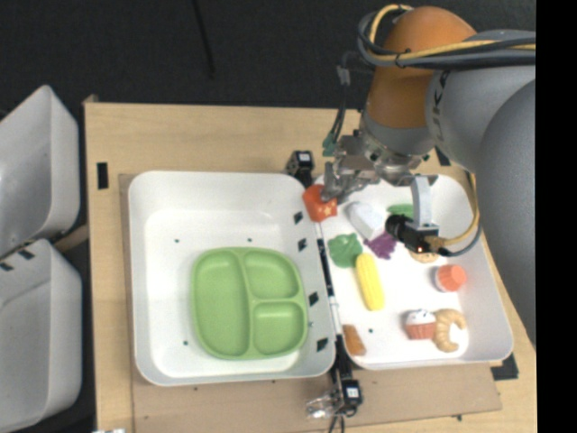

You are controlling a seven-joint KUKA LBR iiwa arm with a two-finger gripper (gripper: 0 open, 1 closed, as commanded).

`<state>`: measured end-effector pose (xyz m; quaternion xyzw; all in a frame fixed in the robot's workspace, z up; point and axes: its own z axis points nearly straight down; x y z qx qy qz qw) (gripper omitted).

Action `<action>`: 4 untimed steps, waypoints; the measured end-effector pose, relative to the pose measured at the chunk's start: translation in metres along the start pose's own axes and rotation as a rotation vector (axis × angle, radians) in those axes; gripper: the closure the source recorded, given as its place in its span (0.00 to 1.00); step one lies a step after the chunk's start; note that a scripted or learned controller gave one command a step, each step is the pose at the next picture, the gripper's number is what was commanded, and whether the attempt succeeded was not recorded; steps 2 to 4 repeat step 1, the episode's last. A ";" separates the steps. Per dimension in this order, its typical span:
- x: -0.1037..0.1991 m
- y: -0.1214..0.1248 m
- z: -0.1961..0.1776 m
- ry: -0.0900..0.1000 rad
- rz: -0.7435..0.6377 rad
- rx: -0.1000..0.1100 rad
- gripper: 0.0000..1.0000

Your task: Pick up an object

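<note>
My gripper (330,190) hangs over the top left corner of the right bin (478,332), close to the rim between the two bins. A small orange-red object (319,206) sits right at its fingertips, and the fingers look shut on it. That object overlaps the dividing rim. Below it in the right bin lie a green leafy piece (343,249), a yellow corn cob (369,280), a purple piece (382,245) and a white piece (365,216).
The left bin (162,215) holds a green divided plate (250,301). Further right in the right bin are an orange cup shape (451,278), a cupcake (417,324), a croissant (448,327) and a brown piece (353,339). The arm covers that bin's upper right.
</note>
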<state>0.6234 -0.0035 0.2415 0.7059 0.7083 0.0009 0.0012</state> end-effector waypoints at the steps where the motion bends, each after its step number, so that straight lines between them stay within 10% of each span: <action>1: 0.004 -0.011 -0.007 0.000 -0.001 0.004 1.00; 4: 0.004 -0.011 -0.007 0.000 -0.001 0.004 1.00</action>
